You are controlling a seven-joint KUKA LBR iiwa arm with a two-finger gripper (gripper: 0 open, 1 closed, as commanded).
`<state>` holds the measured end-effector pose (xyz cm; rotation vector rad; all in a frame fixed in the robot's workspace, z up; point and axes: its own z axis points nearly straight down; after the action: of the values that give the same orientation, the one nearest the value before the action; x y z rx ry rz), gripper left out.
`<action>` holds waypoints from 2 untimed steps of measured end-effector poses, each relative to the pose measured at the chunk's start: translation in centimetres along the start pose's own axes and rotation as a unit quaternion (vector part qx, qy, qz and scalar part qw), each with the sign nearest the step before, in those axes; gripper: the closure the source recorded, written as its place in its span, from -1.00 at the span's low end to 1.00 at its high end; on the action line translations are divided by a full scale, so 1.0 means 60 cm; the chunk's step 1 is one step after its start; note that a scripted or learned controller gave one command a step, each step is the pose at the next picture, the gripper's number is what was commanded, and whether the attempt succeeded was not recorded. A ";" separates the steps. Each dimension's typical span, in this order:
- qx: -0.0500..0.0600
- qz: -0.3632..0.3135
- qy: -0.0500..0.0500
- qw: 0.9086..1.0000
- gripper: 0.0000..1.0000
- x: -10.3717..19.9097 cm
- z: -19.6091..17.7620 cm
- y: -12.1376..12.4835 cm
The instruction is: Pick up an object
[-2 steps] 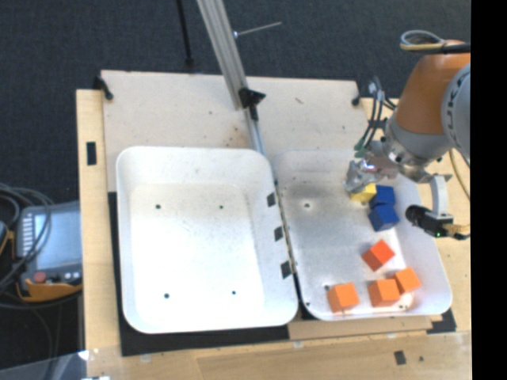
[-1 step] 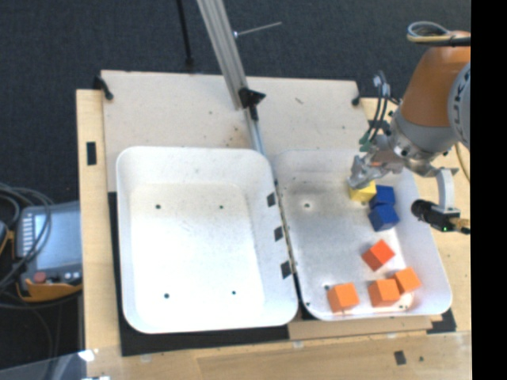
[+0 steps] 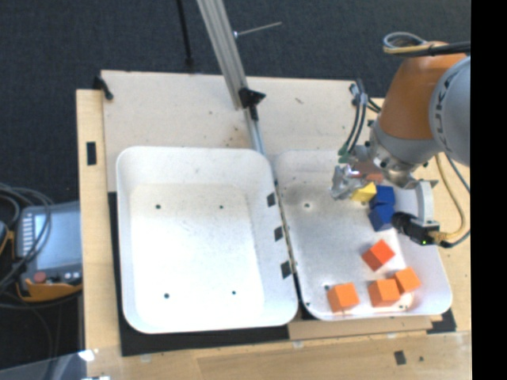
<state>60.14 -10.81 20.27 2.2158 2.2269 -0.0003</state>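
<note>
Small yellow block, long axis toward 4 o'clock, touches the two-finger gripper at its 4 o'clock; finger state indiscernible.

Yellow block — half-hidden under end effector

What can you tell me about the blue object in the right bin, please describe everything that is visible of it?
The blue blocky object looks like a solid, matte piece, perhaps plastic or foam, of irregular shape, and it looks tilted. It lies in the upper right part of the right shallow white bin, just below the grey arm's gripper. A small yellow block sits against its upper left side. The four orange cubes lie apart from it, nearer the bin's lower edge.
</note>
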 end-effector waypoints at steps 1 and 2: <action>0.000 0.000 0.000 1.000 1.00 0.087 0.004 -0.034; 0.000 -0.002 0.002 1.000 1.00 0.182 -0.016 -0.076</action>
<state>55.54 0.07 21.22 2.2140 2.2321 0.0028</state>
